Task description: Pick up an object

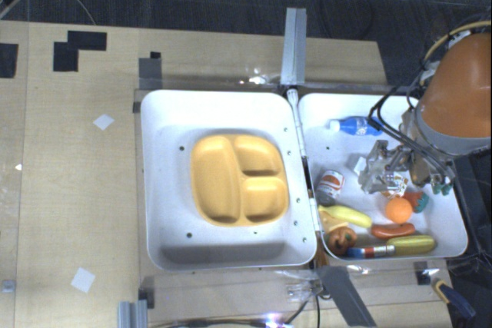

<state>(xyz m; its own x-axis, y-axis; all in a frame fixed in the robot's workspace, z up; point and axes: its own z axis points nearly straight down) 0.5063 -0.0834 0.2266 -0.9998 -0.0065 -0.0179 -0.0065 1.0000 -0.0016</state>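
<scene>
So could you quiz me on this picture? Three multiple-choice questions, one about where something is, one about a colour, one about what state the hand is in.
1. Where does the yellow divided tray lie?
A. in the left bin
B. in the right bin
C. on the wooden bench outside the bins

2. What colour is the small ball just below the hand?
A. green
B. orange
C. white

3. What is the hand doing?
A. gripping the blue-capped bottle
B. hanging over the right bin with nothing seen between its fingers
C. resting on the tray

Answers:
1 A, the tray sits in the middle of the left bin.
2 B, it is plainly orange.
3 B, the bottle lies apart from the hand near the back of the right bin, and nothing shows in the hand's grip.
</scene>
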